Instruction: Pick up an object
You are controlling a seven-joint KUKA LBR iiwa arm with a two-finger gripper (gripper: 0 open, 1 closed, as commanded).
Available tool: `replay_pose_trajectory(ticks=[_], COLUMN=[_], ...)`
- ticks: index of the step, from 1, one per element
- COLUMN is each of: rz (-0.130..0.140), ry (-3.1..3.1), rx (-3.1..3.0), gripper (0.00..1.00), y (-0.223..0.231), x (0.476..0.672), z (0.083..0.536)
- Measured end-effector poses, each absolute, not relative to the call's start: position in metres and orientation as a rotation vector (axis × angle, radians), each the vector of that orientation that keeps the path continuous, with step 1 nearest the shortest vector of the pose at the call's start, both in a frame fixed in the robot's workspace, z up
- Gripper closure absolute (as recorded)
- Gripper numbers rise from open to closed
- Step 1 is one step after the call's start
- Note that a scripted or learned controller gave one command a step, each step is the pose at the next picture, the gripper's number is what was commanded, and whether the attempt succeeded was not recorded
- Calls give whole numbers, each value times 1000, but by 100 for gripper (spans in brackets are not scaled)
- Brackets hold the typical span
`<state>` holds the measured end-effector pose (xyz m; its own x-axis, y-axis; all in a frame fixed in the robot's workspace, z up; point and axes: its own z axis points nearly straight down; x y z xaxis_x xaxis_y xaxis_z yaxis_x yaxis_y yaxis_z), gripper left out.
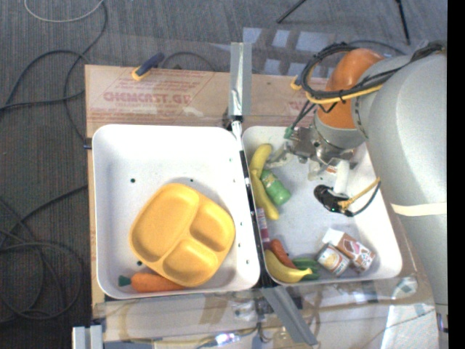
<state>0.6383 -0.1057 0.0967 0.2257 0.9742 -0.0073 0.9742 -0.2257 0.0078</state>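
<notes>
One fixed camera above my desk [145, 97], looking down at a slant, fairly near, both white bins [131, 158] framed, my arm [414, 122] at right

The grey arm [418, 137] wears an orange band [354, 70], seemingly cable-looped

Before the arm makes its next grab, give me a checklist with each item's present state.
1. Gripper is above the right bin: ok.
2. Gripper carries nothing already: cannot tell.
3. A target lies near the gripper: ok. The green item and the upper banana lie close on the view's left.
4. The green item stands apart from its neighbours: not ok. It lies against the long banana.
5. Spare targets are available: ok. A small jar and a box sit in the bin's near corner.
6. The yellow plate and carrot are out of the way in the left bin: ok.
</notes>
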Motion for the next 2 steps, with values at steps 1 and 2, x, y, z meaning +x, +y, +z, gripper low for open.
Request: replay_pose_trajectory(ticks=[1, 2], rz=[-5, -2], ry=[2005, 2196], rx=[2420, 2248], gripper=[0, 0], y=[-77, -103], x=[628, 614], z=[182, 107])
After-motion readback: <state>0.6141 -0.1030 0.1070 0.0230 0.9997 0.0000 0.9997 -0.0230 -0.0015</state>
